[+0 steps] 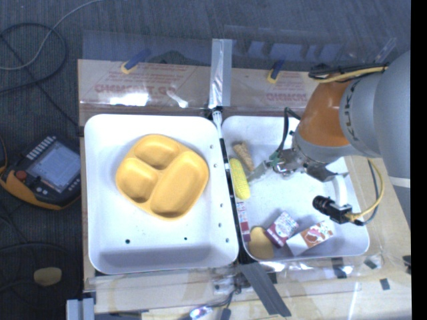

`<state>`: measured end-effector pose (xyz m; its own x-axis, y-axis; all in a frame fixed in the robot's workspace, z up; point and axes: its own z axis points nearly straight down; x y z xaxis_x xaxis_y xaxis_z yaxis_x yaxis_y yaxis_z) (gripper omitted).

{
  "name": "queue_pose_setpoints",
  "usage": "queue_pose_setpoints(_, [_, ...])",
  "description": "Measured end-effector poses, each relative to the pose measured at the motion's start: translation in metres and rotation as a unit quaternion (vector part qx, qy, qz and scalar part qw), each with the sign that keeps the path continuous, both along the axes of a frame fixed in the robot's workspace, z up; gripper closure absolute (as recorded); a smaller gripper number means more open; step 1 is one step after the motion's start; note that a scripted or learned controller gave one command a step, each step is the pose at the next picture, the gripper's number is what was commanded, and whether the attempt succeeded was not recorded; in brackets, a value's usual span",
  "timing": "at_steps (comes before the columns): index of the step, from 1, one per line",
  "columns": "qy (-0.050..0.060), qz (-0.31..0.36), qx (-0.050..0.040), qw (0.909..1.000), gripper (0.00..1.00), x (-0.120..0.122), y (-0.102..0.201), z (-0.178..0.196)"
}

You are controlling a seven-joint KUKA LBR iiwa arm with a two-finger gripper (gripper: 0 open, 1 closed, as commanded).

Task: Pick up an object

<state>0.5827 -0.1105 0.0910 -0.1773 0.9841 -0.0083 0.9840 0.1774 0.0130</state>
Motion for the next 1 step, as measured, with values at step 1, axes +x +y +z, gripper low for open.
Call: queue_pose_setpoints(1, [0.002, -0.073, 0.0021, 0.9973, 0.00, 0.0274, 0.0078, -0.0006])
